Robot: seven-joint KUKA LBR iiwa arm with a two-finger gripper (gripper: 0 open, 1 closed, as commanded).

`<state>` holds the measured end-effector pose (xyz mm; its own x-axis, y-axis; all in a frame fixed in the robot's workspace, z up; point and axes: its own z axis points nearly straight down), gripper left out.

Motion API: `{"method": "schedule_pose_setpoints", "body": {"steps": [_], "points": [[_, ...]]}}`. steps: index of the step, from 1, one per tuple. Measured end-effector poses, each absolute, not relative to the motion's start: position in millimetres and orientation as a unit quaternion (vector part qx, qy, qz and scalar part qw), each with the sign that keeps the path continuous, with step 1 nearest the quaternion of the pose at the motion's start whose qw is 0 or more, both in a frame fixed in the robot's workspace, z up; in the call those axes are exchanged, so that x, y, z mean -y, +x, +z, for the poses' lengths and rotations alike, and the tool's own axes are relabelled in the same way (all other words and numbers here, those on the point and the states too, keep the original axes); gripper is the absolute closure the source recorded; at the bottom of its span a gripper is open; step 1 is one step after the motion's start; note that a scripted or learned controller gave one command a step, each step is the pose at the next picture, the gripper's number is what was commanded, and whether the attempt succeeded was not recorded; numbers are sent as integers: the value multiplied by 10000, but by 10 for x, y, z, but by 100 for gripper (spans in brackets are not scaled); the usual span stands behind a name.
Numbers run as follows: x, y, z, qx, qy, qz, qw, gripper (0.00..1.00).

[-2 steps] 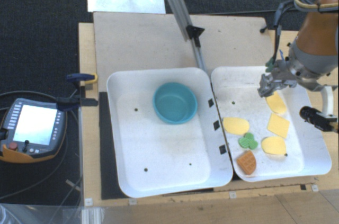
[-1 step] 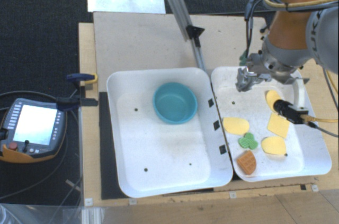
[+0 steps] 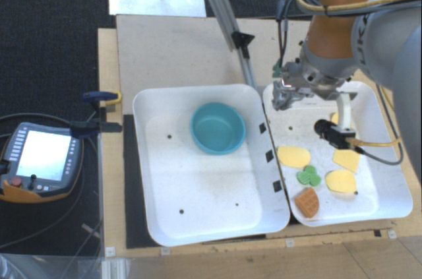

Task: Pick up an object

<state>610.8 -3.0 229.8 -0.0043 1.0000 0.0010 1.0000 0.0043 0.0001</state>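
The arm (image 3: pixel 369 14) runs off the right edge. It hides part of the right bin (image 3: pixel 389 205). The gripper (image 3: pixel 285 94) is perhaps too blurred to read.

A robotics lab: teach pendant (image 3: pixel 41 161) on dark carpet beside a cardboard-topped bench (image 3: pixel 178 53)

Both bins, the left bin (image 3: pixel 165 205) and the right bin (image 3: pixel 389 202), are white. The bowl (image 3: pixel 218 128) is teal. Three food pieces (image 3: pixel 293 156) (image 3: pixel 347 159) (image 3: pixel 341 181) are yellow. One small piece (image 3: pixel 308 175) is green. One piece (image 3: pixel 306 202) is orange-brown with a grid pattern. The arm (image 3: pixel 389 14) is grey with an orange band (image 3: pixel 343 7). The bench (image 3: pixel 171 53) is tan.
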Motion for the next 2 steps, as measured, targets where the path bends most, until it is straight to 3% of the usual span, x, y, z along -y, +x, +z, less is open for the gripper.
{"method": "schedule_pose_setpoints", "body": {"steps": [2], "points": [[-846, 6441, 2239, 7084, -7058, -4, 3, 100]]}}
